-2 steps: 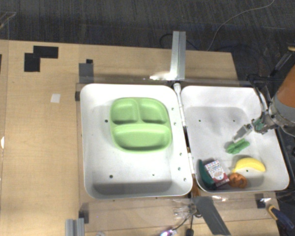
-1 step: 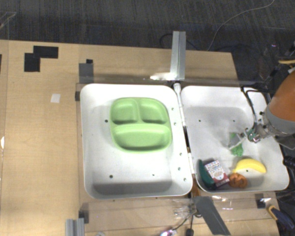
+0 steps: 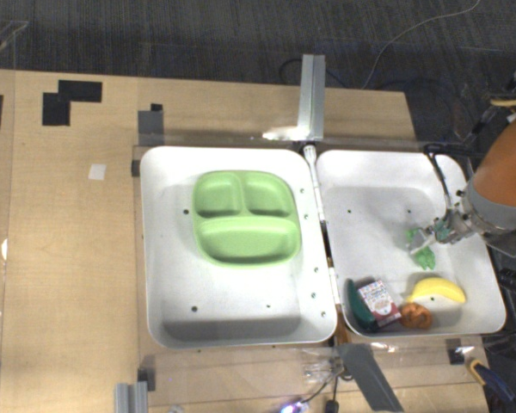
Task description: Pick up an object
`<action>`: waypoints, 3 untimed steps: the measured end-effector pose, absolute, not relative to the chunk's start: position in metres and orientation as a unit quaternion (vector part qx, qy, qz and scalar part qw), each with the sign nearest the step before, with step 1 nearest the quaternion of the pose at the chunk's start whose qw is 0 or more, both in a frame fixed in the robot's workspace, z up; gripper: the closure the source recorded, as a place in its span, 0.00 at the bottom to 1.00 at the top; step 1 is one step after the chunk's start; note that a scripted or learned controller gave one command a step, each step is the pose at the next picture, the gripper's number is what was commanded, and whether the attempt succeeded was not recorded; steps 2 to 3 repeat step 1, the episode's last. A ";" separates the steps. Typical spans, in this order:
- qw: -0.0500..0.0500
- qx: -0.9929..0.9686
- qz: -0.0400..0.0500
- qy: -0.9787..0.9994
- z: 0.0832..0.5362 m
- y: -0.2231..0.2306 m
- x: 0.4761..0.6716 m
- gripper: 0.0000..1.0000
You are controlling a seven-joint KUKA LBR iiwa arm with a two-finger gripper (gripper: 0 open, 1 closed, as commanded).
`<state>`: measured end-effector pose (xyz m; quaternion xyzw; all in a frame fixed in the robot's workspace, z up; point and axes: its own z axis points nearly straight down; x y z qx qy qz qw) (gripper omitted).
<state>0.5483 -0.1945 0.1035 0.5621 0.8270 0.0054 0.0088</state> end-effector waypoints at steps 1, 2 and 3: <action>0.003 0.655 0.002 0.755 0.201 -0.145 0.534 1.00; 0.003 0.655 0.002 0.755 0.201 -0.145 0.534 1.00; 0.003 0.655 0.002 0.755 0.201 -0.145 0.534 1.00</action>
